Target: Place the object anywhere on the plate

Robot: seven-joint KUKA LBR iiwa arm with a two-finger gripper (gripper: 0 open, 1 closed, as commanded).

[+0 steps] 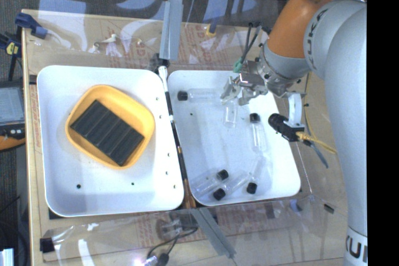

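Hovering over the upper part of the right bin (293,177), the claw (240,89) sits just above a clear tube (230,114); whether it grips anything I cannot tell. More clear tubes with black caps (219,175) lie along that bin's lower edge. A yellow plate (138,108) holding a dark ridged block (107,129) fills the left bin (56,190), white floor open around it.

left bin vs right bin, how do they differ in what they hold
The left bin holds one large thing, a yellow plate with a dark ribbed slab on it; the right bin holds several small clear tubes with black caps, scattered. The pincer hangs over the right bin, not the left bin. Both are shallow, white and rounded at the corners.
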